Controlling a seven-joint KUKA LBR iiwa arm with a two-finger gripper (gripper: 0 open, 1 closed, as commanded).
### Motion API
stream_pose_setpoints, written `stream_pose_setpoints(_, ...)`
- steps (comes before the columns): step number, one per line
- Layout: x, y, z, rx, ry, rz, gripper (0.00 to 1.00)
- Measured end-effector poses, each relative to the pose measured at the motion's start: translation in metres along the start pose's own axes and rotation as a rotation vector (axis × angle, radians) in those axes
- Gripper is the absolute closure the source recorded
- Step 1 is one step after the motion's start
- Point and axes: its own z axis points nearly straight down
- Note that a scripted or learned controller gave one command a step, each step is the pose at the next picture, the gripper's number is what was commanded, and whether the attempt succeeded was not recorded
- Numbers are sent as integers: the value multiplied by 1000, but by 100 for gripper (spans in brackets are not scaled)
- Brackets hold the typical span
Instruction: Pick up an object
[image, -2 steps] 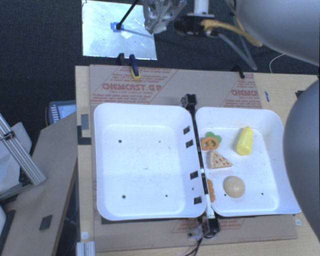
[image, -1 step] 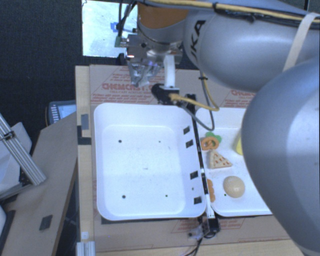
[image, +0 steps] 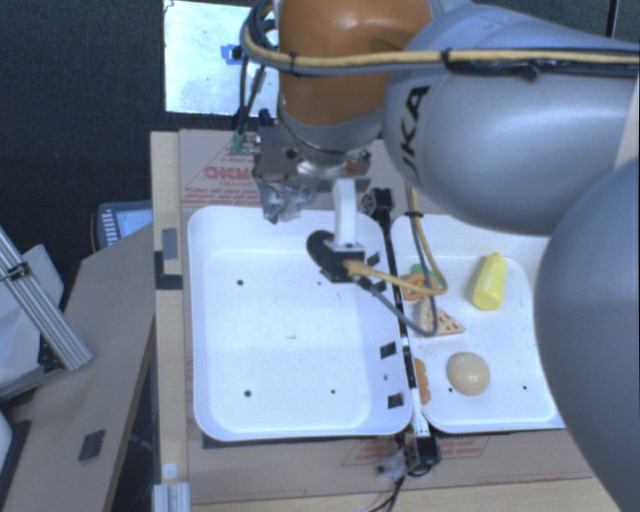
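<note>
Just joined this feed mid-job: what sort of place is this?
Likely a robotics lab bench: grey arm over the left bin, cardboard underneath, yellow piece and beige ball in the other bin.

- Right-hand shallow white plastic bin (image: 500, 415): far rim and right side hidden under the grey robot arm (image: 520, 130), which is itself cut off by the top and right edges.
- Small green thing (image: 419, 270), far left corner of that bin: largely covered, kind not to be told.
- Orange-and-white triangular piece (image: 445, 323): left part covered.
- Tiny orange scrap (image: 422, 380) by the left wall: too small to identify.
- Brown cardboard sheet (image: 215, 180) under the bins: red print mostly hidden.
</note>
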Motion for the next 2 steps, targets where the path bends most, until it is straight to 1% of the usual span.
stream_pose_setpoints(1, -5, -50, -210, -22, 9, -1, 100)
stream_pose_setpoints(2, -84, -109, -199, -6, 1, 9, 100)
